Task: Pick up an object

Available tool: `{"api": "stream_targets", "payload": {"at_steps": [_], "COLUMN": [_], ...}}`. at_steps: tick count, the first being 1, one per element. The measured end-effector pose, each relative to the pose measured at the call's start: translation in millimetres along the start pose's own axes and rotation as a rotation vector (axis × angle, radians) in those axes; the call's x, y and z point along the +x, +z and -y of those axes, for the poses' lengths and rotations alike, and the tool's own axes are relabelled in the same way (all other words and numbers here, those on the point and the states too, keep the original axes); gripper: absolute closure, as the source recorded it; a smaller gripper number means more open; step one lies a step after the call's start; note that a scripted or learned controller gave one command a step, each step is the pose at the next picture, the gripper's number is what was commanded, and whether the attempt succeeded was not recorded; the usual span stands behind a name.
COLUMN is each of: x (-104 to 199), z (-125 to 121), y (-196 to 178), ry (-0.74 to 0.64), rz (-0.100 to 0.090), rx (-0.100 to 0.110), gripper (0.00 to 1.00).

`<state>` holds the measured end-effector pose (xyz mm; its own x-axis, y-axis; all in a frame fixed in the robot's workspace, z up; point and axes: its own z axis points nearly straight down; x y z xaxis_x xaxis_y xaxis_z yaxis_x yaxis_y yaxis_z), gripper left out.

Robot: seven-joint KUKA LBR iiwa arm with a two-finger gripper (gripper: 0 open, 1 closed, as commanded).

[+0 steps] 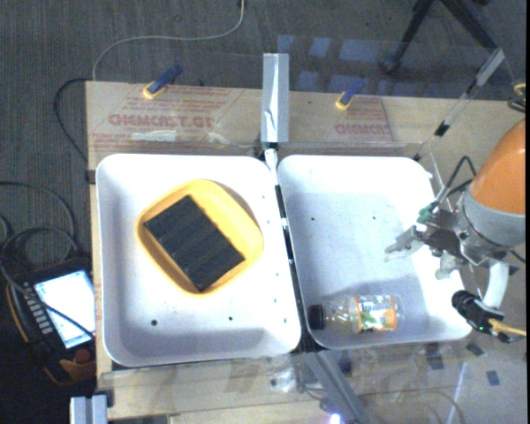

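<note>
We see two white bins, the left bin [124, 325] holding a yellow dish [243, 219] with a dark ridged pad [194, 241]. In the right bin [353, 193], a clear plastic bottle [358, 313] with orange label and black cap lies on its side along the front wall, below and left of the gripper [415, 237], apart from it; whether its fingers are apart we cannot tell.

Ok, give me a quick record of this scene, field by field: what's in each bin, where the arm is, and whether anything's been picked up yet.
left bin: yellow dish holding a black ridged pad
right bin: clear plastic bottle lying on its side near the front wall, dark cap toward the left bin
arm: reaches in from the right, orange band above the wrist
gripper: over the right bin's right side, apart from the bottle
pick status: nothing seen held
</note>
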<state>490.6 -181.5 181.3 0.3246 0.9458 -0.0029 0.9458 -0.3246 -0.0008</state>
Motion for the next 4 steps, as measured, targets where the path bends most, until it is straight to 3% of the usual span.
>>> {"api": "stream_targets", "payload": {"at_steps": [1,2,3,4], "x": [4.0,21.5,-2.2,34.4], "z": [-41.1,14.5,6.3,-63.1], "y": [-2.5,-19.4,66.2,78.0], "ry": [-0.029,-0.519,-0.771,-0.475], "rz": [0.000,-0.003,-0.003,-0.002], "rx": [0.001,0.000,-0.001,0.000], "gripper": [0.00,0.00,0.00,0.00]}}
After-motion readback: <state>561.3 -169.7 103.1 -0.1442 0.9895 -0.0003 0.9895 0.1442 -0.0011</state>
